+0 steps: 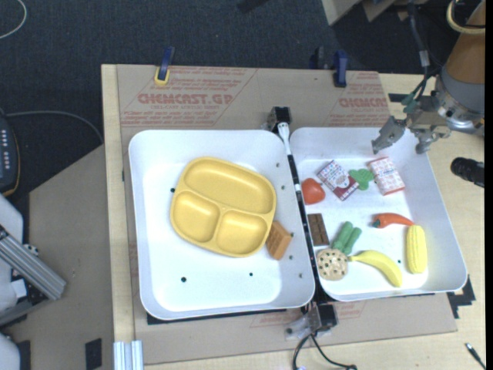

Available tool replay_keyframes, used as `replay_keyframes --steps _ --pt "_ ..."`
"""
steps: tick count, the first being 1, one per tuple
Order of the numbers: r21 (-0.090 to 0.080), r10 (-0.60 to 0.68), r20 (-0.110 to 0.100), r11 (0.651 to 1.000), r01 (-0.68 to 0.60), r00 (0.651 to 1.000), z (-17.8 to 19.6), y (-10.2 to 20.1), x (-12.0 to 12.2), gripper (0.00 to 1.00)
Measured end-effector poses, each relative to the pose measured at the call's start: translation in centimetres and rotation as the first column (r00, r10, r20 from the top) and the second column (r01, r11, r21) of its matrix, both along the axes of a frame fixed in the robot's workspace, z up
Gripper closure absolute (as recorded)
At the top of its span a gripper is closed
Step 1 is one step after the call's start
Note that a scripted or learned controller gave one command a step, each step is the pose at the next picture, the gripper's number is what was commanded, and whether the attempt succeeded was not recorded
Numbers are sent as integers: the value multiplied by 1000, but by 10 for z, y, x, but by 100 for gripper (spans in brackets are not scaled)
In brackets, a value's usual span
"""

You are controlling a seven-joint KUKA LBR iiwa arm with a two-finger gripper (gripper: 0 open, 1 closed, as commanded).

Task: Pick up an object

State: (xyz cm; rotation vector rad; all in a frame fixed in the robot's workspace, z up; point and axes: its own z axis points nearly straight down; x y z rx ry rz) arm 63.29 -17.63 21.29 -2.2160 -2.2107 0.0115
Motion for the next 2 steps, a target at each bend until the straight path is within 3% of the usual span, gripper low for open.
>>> replay_keyframes --steps 1,2 --pt "-3 3 14 1000 -3 1000 8 0 3 0" --pt "-2 2 7 1000 -2 1000 -55 -3 2 0"
